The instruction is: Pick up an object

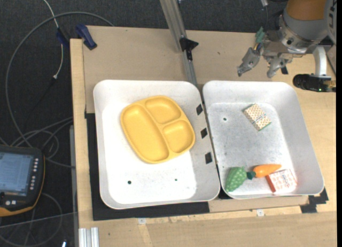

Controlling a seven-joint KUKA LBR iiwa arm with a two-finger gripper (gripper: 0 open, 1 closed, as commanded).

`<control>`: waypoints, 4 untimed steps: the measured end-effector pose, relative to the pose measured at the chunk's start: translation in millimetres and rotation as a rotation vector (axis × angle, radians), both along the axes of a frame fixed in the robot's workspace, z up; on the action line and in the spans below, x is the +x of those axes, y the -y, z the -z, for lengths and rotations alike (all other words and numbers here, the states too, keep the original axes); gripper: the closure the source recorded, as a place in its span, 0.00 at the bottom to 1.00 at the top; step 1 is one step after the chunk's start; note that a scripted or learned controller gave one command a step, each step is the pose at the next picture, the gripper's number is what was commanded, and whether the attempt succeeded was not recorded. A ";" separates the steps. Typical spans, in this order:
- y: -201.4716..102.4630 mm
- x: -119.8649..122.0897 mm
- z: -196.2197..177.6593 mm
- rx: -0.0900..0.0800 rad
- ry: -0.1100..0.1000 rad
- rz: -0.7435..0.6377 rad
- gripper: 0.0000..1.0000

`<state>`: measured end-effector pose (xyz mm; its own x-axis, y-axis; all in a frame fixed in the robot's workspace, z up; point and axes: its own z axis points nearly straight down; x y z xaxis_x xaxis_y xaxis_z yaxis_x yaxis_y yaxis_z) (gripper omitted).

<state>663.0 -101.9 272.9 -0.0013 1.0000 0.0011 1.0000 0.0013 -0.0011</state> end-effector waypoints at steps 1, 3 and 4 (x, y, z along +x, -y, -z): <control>0.1 0.0 0.0 -0.001 0.000 0.000 0.00; 3.8 -4.3 101.8 0.000 -0.007 0.002 0.00; 12.1 -2.1 150.2 -0.001 -0.006 0.002 0.00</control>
